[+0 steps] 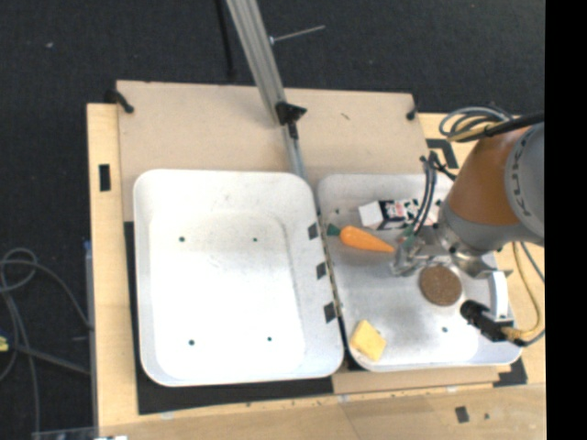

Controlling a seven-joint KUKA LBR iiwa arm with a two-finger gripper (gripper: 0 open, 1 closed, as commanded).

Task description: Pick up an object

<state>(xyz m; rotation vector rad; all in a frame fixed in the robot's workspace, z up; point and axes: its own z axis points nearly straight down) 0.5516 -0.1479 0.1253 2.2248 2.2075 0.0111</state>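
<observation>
The bench (pixel 229 126) carries two bins; in the right bin (pixel 404 342) the gripper (pixel 404 259) hovers beside the carrot (pixel 365 239), finger state unclear.

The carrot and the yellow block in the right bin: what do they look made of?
The carrot looks like moulded plastic, a toy: even orange, smooth, with a green stub. The yellow block looks like soft foam or sponge, matte with rounded edges, though hard plastic cannot be ruled out. Both lie in the right bin.
</observation>
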